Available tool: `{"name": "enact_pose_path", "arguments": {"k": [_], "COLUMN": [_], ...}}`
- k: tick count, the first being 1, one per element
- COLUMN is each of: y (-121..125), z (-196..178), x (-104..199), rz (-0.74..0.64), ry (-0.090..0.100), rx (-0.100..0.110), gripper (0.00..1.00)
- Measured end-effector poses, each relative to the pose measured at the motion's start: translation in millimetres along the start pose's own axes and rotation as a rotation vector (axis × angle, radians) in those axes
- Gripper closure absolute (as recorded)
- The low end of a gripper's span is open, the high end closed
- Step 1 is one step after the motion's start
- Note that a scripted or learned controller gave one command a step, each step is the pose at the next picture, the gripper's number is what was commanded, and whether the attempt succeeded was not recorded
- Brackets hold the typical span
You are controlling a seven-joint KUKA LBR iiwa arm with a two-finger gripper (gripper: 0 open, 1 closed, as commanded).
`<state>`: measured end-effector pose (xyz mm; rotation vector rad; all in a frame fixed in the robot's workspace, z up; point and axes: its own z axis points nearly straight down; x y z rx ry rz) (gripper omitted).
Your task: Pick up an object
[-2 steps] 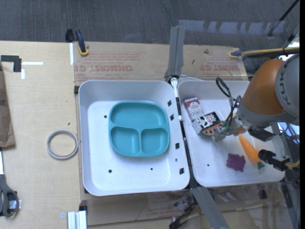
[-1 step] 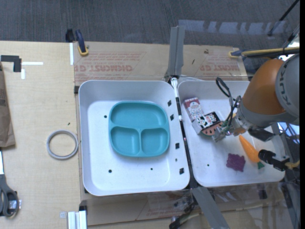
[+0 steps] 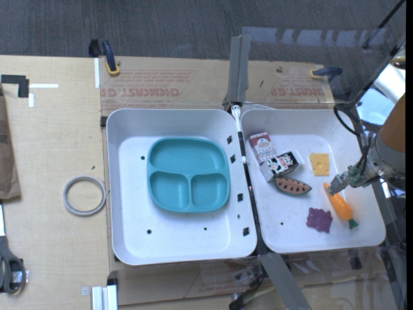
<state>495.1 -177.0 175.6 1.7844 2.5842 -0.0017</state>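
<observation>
The right bin (image 3: 284,237) holds several small toys: a red-and-white carton (image 3: 260,146), a black-and-white packet (image 3: 282,163), a watermelon slice (image 3: 292,186), a yellow cheese square (image 3: 319,163), a purple grape cluster (image 3: 319,219) and an orange carrot (image 3: 341,205). My gripper (image 3: 340,184) reaches in from the right and hangs low over the carrot's upper end, at or just above it. Nothing is visibly lifted.
The left bin (image 3: 126,192) holds a teal divided plate (image 3: 189,174). A grey ring (image 3: 84,195) lies on the bench to the left of the bins. Cables (image 3: 352,124) and the arm crowd the right bin's right wall.
</observation>
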Motion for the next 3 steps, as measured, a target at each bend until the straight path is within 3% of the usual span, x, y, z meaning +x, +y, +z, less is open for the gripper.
{"name": "enact_pose_path", "arguments": {"k": [1, 2, 3], "y": [3.2, 21.9, 86.4], "z": [-81.2, -45.7, -101.9], "x": [20.0, -43.6, -70.1], "rz": [0.088, 0.616, 0.431], "ry": [0.0, 0.0, -0.001], "rx": [0.0, 0.003, 0.001], "gripper": [0.0, 0.0, 0.0]}}
